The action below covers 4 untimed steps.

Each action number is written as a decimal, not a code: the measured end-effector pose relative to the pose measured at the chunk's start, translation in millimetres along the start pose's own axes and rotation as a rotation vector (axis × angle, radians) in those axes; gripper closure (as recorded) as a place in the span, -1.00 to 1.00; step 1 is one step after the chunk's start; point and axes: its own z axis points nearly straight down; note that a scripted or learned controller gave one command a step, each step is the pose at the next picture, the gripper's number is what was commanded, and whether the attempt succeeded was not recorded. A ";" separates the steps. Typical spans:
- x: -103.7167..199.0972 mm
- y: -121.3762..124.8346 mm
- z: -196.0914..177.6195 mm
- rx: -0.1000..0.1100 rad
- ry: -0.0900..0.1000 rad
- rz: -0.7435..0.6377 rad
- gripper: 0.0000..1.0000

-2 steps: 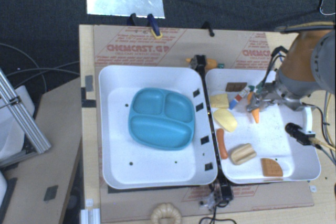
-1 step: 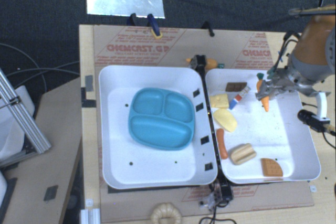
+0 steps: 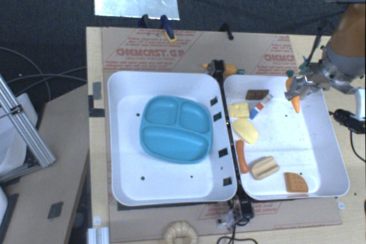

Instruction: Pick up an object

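While the blue plate [image 3: 175, 136] sits alone in the left bin [image 3: 123, 123], most toy food lies in the right bin [image 3: 326, 146]. At far right, the gripper [image 3: 296, 90] grasps a small carrot [image 3: 295, 102] raised over that bin's back edge, so the pick looks essentially done.

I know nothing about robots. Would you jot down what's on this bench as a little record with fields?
left bin: holds a blue divided plate
right bin: toy foods, among them a yellow piece, a bread roll, a sausage and a brown block
gripper: over the right bin's far right corner
orange carrot-like piece: at the gripper's tip; whether it is gripped is unclear
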 end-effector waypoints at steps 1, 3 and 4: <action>-0.1 1.3 -23.4 0.002 0.001 0.000 1.00; 97.8 -51.6 -39.2 0.008 0.004 -0.004 1.00; 144.9 -78.9 -40.3 0.008 0.004 -0.005 1.00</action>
